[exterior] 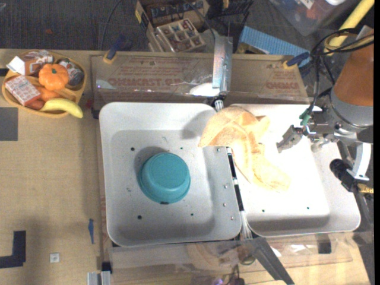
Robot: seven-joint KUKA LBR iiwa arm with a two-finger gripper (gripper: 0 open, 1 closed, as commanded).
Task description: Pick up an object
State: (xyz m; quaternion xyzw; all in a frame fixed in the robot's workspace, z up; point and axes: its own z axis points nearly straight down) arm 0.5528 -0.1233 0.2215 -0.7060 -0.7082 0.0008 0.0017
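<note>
A teal bowl (165,177) lies upside down in the middle of the left bin (119,129). A floppy pale yellow cloth-like object (246,144) is draped over the divider between the bins, and most of it lies in the right bin (309,200). My gripper (303,140) hovers over the right bin's upper right part, just right of the yellow object and apart from it. Its fingers (288,140) stand open with nothing between them.
A plate of toy fruit and boxes (43,85) sits on the bench at far left. A cardboard wall (154,76) and an upright metal bracket (222,64) stand behind the bins. Cables and the arm's body crowd the right edge.
</note>
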